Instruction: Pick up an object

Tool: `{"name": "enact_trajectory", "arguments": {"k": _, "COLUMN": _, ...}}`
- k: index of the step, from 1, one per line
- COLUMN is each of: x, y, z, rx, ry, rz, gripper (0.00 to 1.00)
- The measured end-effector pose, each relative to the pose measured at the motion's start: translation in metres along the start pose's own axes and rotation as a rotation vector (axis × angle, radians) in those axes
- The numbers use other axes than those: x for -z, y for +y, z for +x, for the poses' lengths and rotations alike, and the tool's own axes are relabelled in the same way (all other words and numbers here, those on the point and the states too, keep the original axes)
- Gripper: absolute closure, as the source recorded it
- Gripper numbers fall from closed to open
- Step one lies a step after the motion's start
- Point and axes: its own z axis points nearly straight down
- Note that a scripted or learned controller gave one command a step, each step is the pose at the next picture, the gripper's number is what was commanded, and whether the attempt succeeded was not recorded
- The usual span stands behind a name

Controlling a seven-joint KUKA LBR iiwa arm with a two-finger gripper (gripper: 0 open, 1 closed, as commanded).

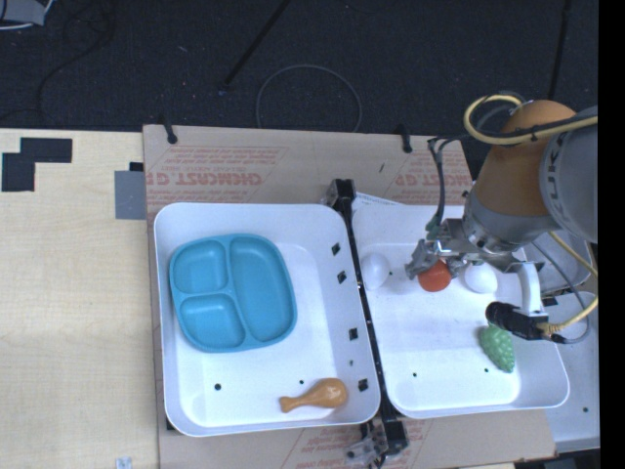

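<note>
**Tool low in the right bin**

Your tool [433, 258] sits over the right bin [439, 379], just beside a red-orange ball [436, 278]; you cannot tell whether it grips. A white ball [479, 278] lies alongside, a green piece [498, 348] nearer the front.

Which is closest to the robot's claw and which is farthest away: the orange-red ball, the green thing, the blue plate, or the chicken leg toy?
Measured from the gripper in the camera view:
1. Orange-red ball, right bin, just under the gripper.
2. Green thing, right bin, lower right corner.
3. Chicken leg toy, left bin, near the bottom edge.
4. Blue plate, left bin, far left side.
</note>
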Motion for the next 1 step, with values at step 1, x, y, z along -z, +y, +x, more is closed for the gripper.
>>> {"name": "enact_trajectory", "arguments": {"k": 1, "x": 0.0630, "y": -0.0012, "z": -0.0023, "rx": 0.001, "ry": -0.001, "rz": -0.002, "gripper": 1.00}}
